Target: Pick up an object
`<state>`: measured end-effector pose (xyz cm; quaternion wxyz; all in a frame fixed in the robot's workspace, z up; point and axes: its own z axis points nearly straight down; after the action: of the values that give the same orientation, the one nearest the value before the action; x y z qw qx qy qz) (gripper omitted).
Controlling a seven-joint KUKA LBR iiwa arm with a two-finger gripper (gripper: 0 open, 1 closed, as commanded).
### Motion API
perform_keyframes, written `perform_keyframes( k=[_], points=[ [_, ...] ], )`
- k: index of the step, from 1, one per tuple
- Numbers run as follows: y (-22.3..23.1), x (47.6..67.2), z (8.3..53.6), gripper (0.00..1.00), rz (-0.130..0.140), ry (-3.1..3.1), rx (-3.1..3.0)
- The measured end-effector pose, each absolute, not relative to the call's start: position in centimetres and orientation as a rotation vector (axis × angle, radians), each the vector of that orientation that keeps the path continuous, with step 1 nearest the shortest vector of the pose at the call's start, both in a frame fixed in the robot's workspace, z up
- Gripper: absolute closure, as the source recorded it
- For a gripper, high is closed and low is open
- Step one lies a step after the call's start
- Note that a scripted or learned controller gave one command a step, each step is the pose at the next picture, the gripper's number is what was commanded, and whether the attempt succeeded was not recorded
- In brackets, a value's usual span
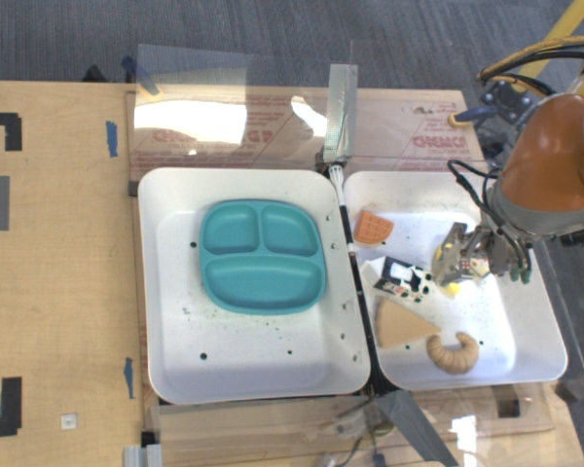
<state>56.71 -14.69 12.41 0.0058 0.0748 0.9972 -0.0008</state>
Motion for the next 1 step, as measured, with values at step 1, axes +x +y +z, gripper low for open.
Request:
perform_keyframes(
  k=[1],
  points=[
    [-13.11, 48.67, 9.84, 1.00, 0.001, 3.045, 0.772]
  ],
)
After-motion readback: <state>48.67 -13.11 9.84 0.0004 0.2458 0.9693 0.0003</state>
